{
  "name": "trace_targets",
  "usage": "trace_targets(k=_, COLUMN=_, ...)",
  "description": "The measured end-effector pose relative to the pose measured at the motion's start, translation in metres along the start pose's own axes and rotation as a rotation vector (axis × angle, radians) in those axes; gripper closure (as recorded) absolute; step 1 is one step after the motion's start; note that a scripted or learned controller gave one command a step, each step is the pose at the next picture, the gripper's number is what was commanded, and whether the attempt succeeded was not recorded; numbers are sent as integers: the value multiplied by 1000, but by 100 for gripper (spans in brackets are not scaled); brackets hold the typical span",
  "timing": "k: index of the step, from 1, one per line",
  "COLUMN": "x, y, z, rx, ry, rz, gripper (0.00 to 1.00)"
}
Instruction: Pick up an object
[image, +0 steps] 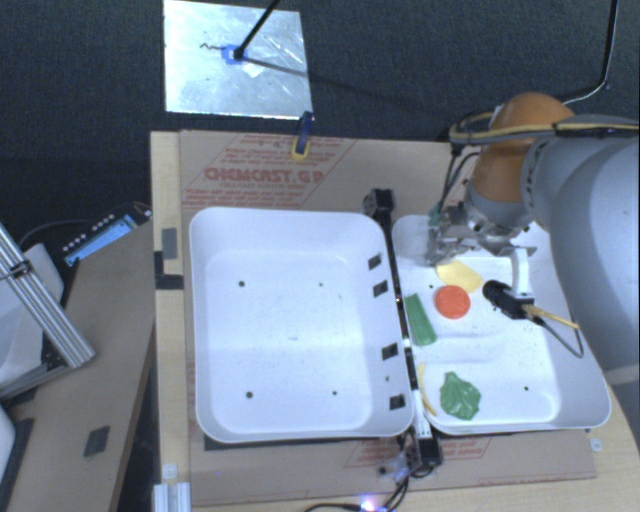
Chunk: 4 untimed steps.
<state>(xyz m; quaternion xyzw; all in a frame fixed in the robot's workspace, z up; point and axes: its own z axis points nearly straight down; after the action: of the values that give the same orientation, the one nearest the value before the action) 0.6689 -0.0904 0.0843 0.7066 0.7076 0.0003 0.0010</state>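
The gripper sits low near the far edge of the right shallow white bin, just above the flat yellow piece, likely lining up a grab, but honestly can't tell how open it is.

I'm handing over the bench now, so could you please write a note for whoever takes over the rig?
Gripper: low over the far end of the right bin, beside the yellow piece.
Orange disc, green strip and green leaf lie in the same bin, nearer the camera.
Done: nothing visibly lifted.
Left: grasp one thing and raise it.
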Motion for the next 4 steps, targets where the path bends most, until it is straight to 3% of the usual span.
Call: trace_targets(k=4, x=7, y=0, z=-1, rx=0, ry=0, rz=-3, gripper=100)
